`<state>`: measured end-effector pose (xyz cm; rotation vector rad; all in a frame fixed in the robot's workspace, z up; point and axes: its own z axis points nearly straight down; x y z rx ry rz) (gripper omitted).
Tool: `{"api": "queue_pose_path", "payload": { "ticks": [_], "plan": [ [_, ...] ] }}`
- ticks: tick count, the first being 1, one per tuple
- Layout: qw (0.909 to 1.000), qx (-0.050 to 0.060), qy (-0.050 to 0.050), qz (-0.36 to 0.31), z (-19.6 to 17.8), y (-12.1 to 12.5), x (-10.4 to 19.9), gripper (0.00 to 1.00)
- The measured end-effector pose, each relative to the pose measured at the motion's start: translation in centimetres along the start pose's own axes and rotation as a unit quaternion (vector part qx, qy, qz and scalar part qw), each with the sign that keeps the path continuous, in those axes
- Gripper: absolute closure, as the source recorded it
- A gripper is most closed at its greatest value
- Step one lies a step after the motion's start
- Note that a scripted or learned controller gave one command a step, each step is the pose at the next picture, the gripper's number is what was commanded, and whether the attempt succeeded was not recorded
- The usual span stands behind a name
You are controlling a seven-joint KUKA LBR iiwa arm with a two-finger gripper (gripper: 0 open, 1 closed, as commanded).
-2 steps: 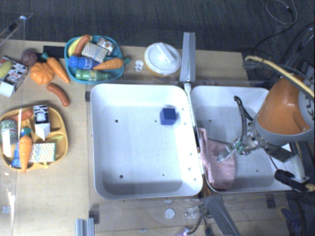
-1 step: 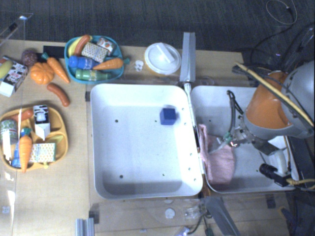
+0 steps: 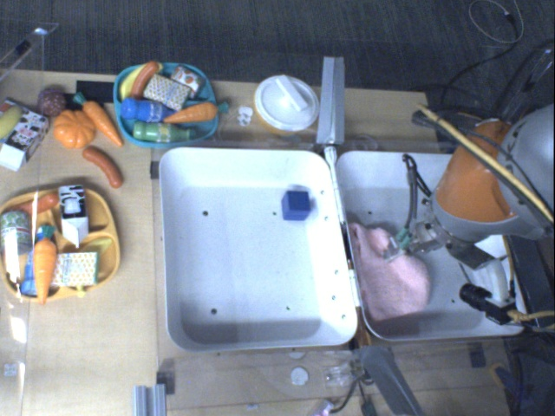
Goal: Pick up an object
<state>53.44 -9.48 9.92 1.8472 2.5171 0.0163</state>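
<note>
A small blue cube (image 3: 297, 204) lies in the left bin (image 3: 217, 310), toward its upper right. A crumpled pink cloth (image 3: 390, 274) rests in the right bin (image 3: 381, 180), against its left wall near the front. My gripper (image 3: 401, 243) is low in the right bin, right at the cloth's upper right edge, touching or nearly touching it. The grey arm with its orange band (image 3: 468, 189) reaches in from the right and hides much of that bin.
Left of the bins, a blue bowl (image 3: 165, 102) and a yellow tray (image 3: 61, 245) hold toy food. A toy pumpkin (image 3: 74, 128) and sausage (image 3: 104, 167) lie loose. A white lid (image 3: 286, 102) sits behind the left bin.
</note>
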Motion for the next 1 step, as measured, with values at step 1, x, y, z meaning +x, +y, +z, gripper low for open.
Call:
{"api": "queue_pose_path", "payload": {
  "ticks": [1],
  "plan": [
    [0.9998,0.010,0.004,-0.017,-8.14,6.97,0.75,1.00]
  ]
}}
